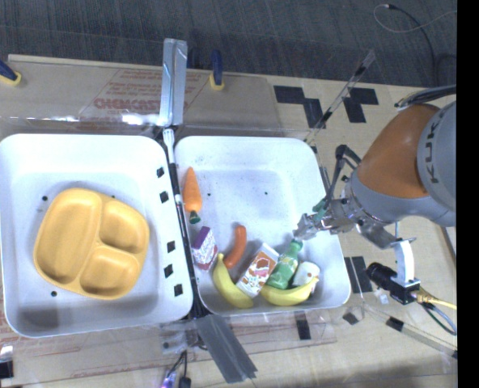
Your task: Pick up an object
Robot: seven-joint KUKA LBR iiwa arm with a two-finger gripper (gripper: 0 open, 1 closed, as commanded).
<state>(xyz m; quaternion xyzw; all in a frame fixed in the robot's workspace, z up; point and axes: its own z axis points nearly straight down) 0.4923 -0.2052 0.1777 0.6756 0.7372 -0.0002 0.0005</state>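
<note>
- The arm (409, 168) is grey with a round orange band, and it comes in over the right edge of the right bin (247, 153).
- Its claw (311, 226) hangs near the right wall of that bin, just above the green bottle (286, 267). I cannot tell how the claw stands; it is too small and dark to read.
- The right bin is white, shallow and smooth, with rounded corners. The toys lie bunched along its near edge and left wall.
- A long orange carrot (192, 191) lies by the left wall.
- Below it sits a small dark red packet (203, 246).
- A thin orange-red sausage (235, 245) leans next to it.
- Two curved yellow bananas (227, 285) lie at the near edge, one on each side of a little red and white carton (257, 271).
- The green bottle lies tilted, touching the carton and the right banana.
- The left bin (29, 156) holds a shiny yellow plastic tray (90, 241) with three smooth dips.
</note>
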